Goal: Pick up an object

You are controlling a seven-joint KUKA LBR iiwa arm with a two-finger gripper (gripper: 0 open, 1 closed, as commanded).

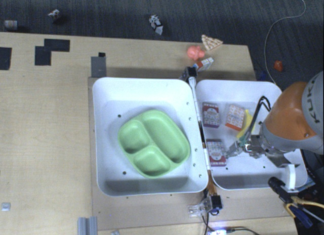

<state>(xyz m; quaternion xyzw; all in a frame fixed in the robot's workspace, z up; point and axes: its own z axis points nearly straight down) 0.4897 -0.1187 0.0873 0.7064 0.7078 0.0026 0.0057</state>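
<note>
The right bin (263,88) holds a maroon-and-white packet (210,115), an orange-and-white packet (234,116) and a red-and-white packet (216,152) near the divider. A yellow strip (247,121) lies beside the orange packet. My gripper (239,146) hangs low in the right bin, just right of the red-and-white packet and below the yellow strip. The grey arm with its orange band (286,115) covers the bin's right side.
The left bin (104,127) holds a green divided plate (153,141). Small items lie on the bench behind the bins: a pink lump (195,52), a triangular piece (211,42) and a small tube (204,64). Cables run along the front right.
</note>
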